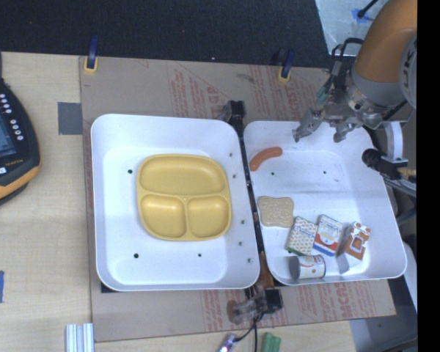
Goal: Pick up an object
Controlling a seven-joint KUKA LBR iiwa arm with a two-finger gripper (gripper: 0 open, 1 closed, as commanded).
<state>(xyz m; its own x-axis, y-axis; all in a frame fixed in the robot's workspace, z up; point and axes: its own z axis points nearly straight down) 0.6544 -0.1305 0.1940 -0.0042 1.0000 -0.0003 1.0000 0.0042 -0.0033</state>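
Jaws spread wide, gripper holding nothing above right bin far edge; nearest target, small sausage beside bin divider, likely light, smooth, slippery — best pinched across its narrow middle.

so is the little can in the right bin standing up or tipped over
Tipped over. The can lies on its side at the near edge of the right bin, its round end facing left, just below the small cartons.
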